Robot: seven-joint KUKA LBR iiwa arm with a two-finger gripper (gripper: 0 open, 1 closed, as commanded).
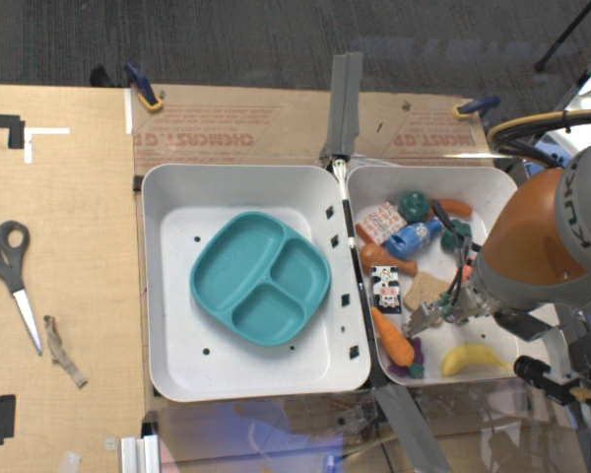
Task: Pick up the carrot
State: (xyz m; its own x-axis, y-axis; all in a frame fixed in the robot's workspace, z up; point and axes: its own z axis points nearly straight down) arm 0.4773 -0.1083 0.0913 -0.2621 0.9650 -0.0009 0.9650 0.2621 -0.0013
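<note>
The carrot [390, 336] is orange and tapered. It lies in the right bin [492, 177] close to that bin's left wall, its tip pointing toward the front corner. My gripper [429, 315] hangs low over the bin just right of the carrot's thick end, above a tan slice-shaped toy [426, 289]. The arm's orange band [537, 235] rises behind it and hides part of the bin's right side. Nothing shows as held.
The right bin also holds a yellow banana [473, 360], a purple piece [415, 368], a black-and-white box [385, 289], a blue bottle [414, 236] and other toys. A teal divided plate [261, 279] sits in the left bin [167, 294]. Scissors [10, 264] lie far left.
</note>
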